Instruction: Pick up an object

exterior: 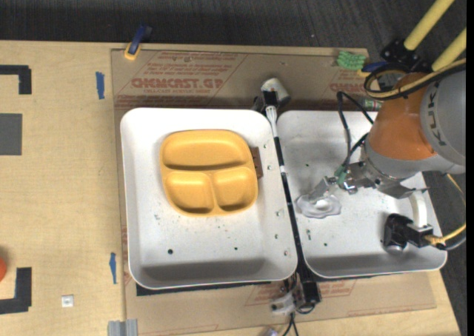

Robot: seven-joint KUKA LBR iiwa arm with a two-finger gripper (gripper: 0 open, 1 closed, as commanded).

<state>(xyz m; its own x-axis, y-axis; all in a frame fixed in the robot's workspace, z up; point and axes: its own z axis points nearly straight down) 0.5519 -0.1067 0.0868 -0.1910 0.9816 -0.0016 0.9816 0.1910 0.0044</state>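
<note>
Claw (337, 183) hung low over the right bin (315, 142), just beside a small clear plastic piece (318, 206) that lay on the bin floor near the left wall. Whether the claw was released or clenched could not be told, nor whether it touched the piece.

The clear plastic piece looked thin, light and slick. It would probably skid or buckle under a hard squeeze, so a gentle hold across its rim or narrowest part would likely suit it. Its exact form was too glassy to make out.

In the left bin (144, 179) sat a yellow divided tray (209, 172) with three compartments. It looked wide and stiff, probably too broad to span except at an edge. Both bins rested on the bench (59, 179).
</note>
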